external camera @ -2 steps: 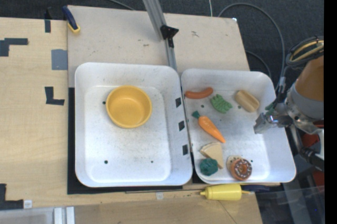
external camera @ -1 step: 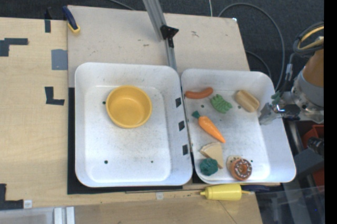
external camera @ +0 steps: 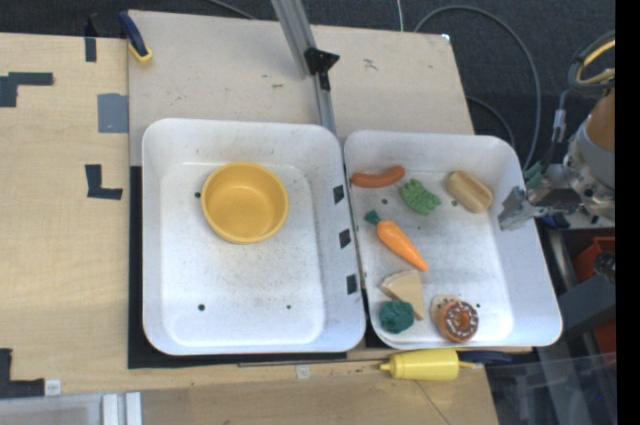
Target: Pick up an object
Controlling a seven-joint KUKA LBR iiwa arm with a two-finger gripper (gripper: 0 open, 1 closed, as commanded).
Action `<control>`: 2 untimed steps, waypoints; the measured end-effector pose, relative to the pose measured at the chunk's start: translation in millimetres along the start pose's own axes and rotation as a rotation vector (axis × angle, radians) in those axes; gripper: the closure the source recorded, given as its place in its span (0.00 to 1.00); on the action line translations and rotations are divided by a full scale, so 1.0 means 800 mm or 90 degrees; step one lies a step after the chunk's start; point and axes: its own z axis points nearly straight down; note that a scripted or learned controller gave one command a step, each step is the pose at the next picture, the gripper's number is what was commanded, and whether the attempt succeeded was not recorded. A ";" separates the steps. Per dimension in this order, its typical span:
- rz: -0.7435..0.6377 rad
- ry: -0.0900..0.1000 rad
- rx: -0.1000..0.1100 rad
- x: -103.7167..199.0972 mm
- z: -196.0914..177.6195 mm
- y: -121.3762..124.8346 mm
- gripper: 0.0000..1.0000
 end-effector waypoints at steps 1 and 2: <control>-0.004 0.001 0.001 0.063 0.004 0.037 1.00; -0.004 0.002 0.001 0.139 0.002 0.060 1.00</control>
